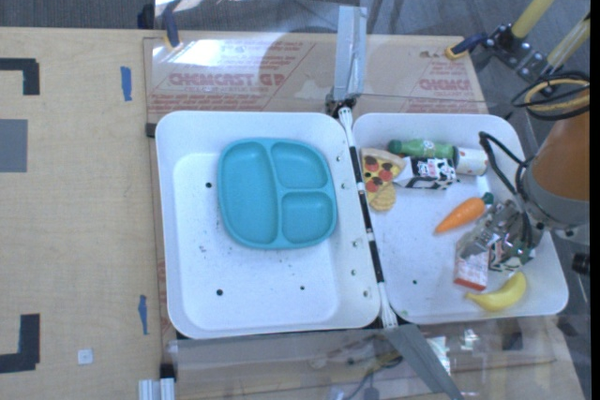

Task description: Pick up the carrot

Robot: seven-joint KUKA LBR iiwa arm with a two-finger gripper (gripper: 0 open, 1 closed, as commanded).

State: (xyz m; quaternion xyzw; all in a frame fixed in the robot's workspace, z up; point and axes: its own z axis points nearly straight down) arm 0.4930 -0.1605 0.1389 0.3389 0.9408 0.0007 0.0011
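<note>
My gripper (502, 234) hovered just beside the carrot (461, 214); finger state unclear. I judged best: straddle its thick middle, then close.

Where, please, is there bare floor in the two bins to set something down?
Left bin: a broad strip in front of the blue plate. Right bin: the patch between the pizza slice, carrot and banana. It is crowded along the bottle and around the claw.

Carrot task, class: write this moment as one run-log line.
carrot: lying free in right bin | claw: low beside it, above banana | plate: left bin | pick: not yet done
</note>
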